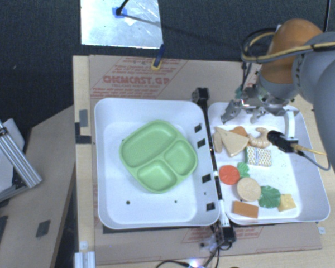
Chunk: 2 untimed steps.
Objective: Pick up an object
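Observation:
My gripper [243, 115] hovers over the far end of the right bin [310, 172], with its fingers spread and nothing between them. Just in front of it lie a tan wedge [233, 143], a small orange piece [240, 131] and a pale curved pastry [261, 138]. Further forward are a speckled square cracker [259, 156], a red disc [229, 175], a tan round biscuit [248, 189], a green leaf [269, 196], a yellow cube [287, 202] and an orange block [245, 209].
The left bin [109, 205] holds a green divided plate [158, 155]. A black divider with clips [207, 149] runs between the bins. A silvery sheet [121, 15] lies beyond the bench. The arm's orange band [287, 43] rises over the right bin's far corner.

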Tool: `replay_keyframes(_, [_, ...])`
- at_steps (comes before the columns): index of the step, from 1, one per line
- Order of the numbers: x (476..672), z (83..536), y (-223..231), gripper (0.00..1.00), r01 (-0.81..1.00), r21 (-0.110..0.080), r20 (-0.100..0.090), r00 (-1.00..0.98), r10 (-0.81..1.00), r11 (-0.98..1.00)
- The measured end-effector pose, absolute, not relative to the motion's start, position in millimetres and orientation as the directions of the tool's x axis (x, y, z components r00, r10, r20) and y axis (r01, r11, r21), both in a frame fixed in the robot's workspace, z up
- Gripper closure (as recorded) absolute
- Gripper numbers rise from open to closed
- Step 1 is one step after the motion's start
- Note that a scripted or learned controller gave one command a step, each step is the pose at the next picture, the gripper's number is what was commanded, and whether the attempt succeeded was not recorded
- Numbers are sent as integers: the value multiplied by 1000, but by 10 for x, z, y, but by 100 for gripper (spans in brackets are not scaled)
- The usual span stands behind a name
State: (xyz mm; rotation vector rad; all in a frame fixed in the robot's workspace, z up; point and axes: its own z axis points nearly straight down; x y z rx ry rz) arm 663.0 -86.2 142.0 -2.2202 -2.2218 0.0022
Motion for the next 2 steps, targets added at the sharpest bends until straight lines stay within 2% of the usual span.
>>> replay_keyframes(1, [6625,898,-856,0,1000,-3,0,-1,1000,1])
replay_keyframes(2, [6649,1044,-857,100,1000,5,0,0,1000,0])
